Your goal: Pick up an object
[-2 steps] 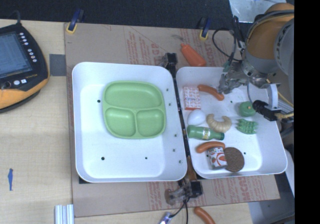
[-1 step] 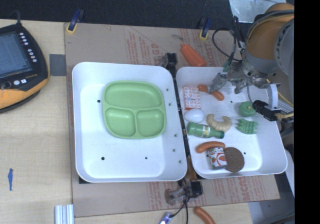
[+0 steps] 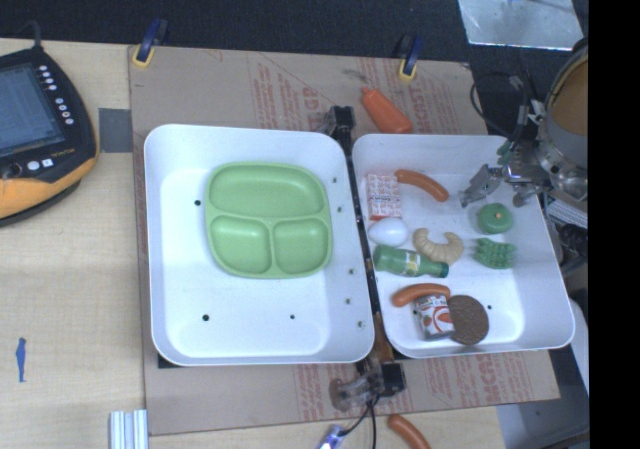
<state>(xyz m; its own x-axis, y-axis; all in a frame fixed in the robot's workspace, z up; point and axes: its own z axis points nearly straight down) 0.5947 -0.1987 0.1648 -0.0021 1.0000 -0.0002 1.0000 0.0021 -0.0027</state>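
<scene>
Looks like the approach step: gripper (image 3: 497,177) open and empty, hovering over the right bin (image 3: 560,322) just above the round green object (image 3: 494,218). Needs lowering and closing next.

Your counter (image 3: 70,277) holds a brown board (image 3: 250,87) with two white bins (image 3: 165,237) on it. At nine o'clock sits an orange controller (image 3: 40,132).

Green divided plate (image 3: 268,218) in left bin (image 3: 160,237), teach pendant (image 3: 35,127) on bench (image 3: 70,307)
</scene>
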